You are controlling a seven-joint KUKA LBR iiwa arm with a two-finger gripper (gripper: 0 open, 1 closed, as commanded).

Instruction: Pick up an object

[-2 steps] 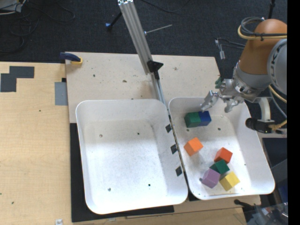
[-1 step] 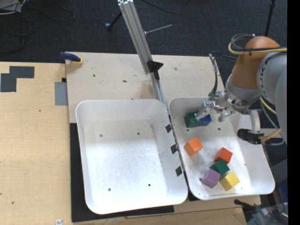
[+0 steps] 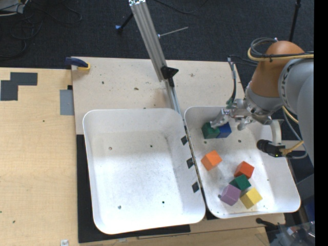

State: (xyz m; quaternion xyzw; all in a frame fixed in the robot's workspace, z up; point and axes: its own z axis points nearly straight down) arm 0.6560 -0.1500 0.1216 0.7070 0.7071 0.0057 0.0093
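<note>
**Camera view: hand down over the blue and green blocks**

Camera view puts my hand (image 3: 229, 118) low in the right bin (image 3: 287, 196), at its far end, right above two blocks that sit touching — a green block (image 3: 209, 131) and a blue block (image 3: 224, 131) just beside it. From this slant I cannot tell how the hand is set, and I see nothing clearly gripped, so I will not call this a hold.

I judge the step as the reach-and-close part of the pick: the arm (image 3: 274, 76) is down at the target, not yet lifting. The blue block looks the likelier choice, since it lies nearer the hand.

Four more blocks lie well apart from it toward the near end — an orange block (image 3: 211, 160), a red block (image 3: 245, 169), and a purple block (image 3: 230, 194) and yellow block (image 3: 250, 198) clustered with a dark green block (image 3: 239, 183). The left bin (image 3: 97, 122) holds none.

Next I would want the hand centred on one block alone — the green neighbour pressing against it could spoil the close — then a straight lift to check.
</note>
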